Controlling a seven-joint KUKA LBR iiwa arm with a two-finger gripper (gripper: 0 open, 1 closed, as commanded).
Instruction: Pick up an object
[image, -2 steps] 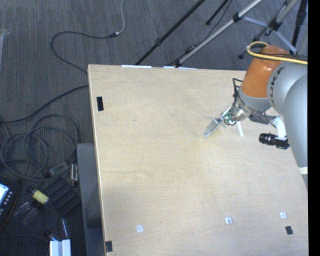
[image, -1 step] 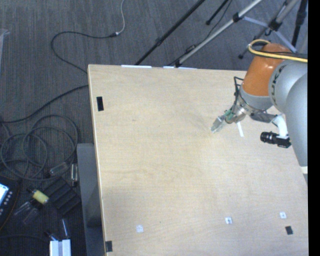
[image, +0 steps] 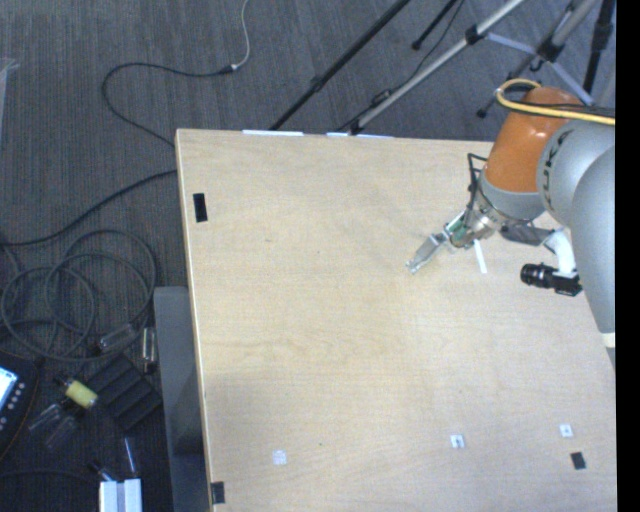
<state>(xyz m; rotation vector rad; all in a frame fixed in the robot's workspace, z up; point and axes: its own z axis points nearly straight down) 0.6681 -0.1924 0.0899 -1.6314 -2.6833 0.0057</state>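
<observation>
Two-finger metal gripper (image: 432, 252) hovered over bare pale wooden bench (image: 330, 350); finger state unclear, nothing visibly held; likely an empty grasp.

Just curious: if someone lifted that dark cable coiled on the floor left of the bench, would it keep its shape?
Probably not. The cable lies in loose, uneven loops, so it is likely floppy and would sag. It looks thin, so probably light, though its long trailing run might snag.
</observation>
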